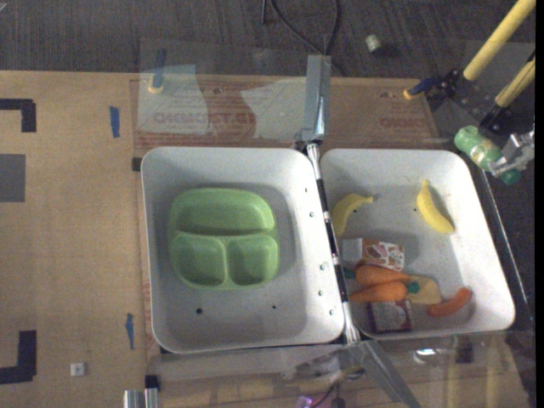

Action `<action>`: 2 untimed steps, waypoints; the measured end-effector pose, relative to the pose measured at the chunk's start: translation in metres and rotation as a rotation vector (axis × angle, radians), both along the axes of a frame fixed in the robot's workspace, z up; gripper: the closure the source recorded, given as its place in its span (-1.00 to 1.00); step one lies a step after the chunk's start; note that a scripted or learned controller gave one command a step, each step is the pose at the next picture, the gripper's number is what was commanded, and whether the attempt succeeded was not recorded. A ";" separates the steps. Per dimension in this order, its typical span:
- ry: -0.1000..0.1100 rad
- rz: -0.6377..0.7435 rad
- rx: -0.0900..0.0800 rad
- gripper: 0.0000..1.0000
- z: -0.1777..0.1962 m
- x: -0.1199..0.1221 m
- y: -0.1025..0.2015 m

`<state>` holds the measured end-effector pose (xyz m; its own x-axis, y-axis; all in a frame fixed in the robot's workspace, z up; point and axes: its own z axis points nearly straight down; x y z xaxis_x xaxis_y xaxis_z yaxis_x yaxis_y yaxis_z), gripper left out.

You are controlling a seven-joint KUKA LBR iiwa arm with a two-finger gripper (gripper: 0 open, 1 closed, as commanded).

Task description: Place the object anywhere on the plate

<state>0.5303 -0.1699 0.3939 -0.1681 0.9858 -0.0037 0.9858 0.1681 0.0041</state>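
Nearest the camera, and farthest from the tool, a dark red-brown flat packet lies at the near edge of the right-hand shallow white bin. A small red sausage lies to the packet's right, closer to the tool's side. Just beyond them two orange toy carrots lie side by side and touching. Beyond those lies a small white-and-red carton.

Further back lie a yellow curved banana near the divider between the bins and a second yellow banana, the closest item to the tool. All of these lie apart from the tool, down and to its left in the view.

The light green three-compartment plastic plate sits in the left-hand white bin, well apart from the tool across both bins.

The grey two-finger gripper hangs at the view's right edge, just outside the right bin's far corner. A pale green rounded piece shows against its left side. I cannot tell whether the gripper is wide or narrow, and little of the arm's pose can be made out.
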 end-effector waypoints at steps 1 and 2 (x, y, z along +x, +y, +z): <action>0.005 0.049 0.003 1.00 -0.115 -0.001 0.126; 0.006 0.163 0.003 1.00 -0.172 0.006 0.189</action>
